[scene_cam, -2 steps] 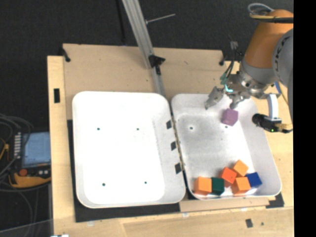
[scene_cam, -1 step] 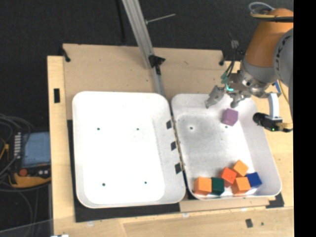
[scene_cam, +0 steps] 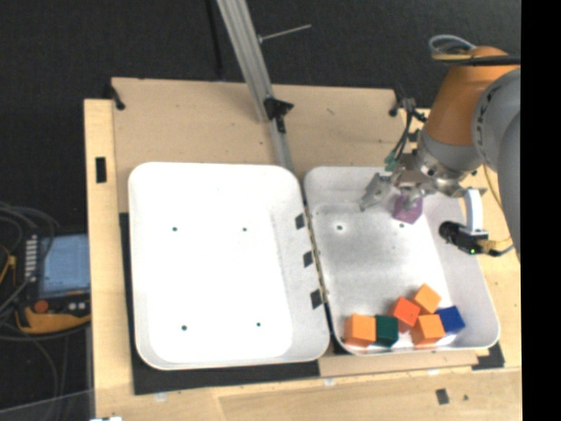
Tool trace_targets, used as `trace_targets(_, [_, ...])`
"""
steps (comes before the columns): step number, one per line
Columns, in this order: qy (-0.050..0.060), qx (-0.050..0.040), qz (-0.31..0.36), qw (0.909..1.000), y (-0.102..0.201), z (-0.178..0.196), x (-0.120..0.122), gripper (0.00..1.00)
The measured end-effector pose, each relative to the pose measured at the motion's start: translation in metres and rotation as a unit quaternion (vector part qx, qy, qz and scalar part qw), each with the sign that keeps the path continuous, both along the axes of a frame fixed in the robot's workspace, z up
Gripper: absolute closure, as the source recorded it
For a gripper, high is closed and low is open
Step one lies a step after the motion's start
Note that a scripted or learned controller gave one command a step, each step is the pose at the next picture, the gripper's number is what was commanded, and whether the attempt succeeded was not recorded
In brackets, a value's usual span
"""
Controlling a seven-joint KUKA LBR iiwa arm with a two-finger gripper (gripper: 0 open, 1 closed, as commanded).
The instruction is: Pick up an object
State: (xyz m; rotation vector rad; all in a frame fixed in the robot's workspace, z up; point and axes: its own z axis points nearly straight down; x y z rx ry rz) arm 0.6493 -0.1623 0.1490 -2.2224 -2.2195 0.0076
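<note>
Jaws of the gripper point down into the far part of the right bin, and a small purple block sits right at their tips; whether they pinch it or merely stand over it cannot be told from this slanted view, nor whether they are spread or pressed together. One pale finger juts out toward the bin's left wall. Above the wrist the grey arm with its orange band enters from the right.

Along the near edge of the same bin lies a cluster of blocks: an orange block at the left, a green block touching it, three more orange ones just beyond, and a blue block at the right end. The left bin lies beside it on the wooden surface
</note>
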Motion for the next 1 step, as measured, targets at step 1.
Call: trace_targets(1, [-0.003,0.0014,-0.001,1.0,-0.0003,-0.0283,0.0009,0.0])
